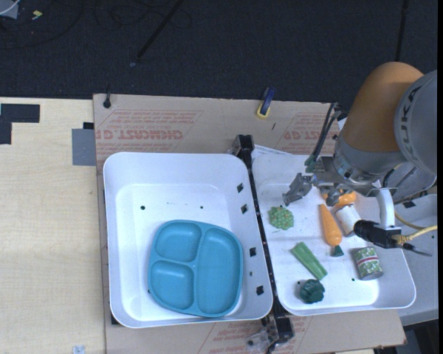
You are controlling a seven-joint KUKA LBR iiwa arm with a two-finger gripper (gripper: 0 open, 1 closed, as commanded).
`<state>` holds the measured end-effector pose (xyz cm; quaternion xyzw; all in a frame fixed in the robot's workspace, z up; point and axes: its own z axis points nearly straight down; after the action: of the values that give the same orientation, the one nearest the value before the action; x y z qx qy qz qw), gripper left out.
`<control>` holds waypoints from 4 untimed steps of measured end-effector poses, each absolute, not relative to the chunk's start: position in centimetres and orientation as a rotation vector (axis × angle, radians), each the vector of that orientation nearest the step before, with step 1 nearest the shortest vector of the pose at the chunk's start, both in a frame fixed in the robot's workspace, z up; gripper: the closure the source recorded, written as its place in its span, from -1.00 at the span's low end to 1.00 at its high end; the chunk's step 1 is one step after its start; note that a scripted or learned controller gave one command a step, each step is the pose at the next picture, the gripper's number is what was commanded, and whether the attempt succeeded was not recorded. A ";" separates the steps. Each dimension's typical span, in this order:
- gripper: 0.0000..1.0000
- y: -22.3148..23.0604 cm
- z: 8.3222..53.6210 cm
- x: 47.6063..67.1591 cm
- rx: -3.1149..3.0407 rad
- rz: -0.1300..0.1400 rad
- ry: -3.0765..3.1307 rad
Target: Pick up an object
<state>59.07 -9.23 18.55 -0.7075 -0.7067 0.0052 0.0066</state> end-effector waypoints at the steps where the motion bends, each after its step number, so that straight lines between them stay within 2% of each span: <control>1: -1.00 -9.3 19.4 59.4 -2.220 0.001 -2.221; 2: -1.00 -9.2 13.7 60.3 -2.218 0.005 -2.218; 3: -1.00 -9.0 8.5 60.2 -2.219 0.005 -2.217; 4: 1.00 -9.1 9.7 60.2 -2.224 0.003 -2.212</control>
<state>60.23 -9.09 9.70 -0.7089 -0.7053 0.0010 0.0025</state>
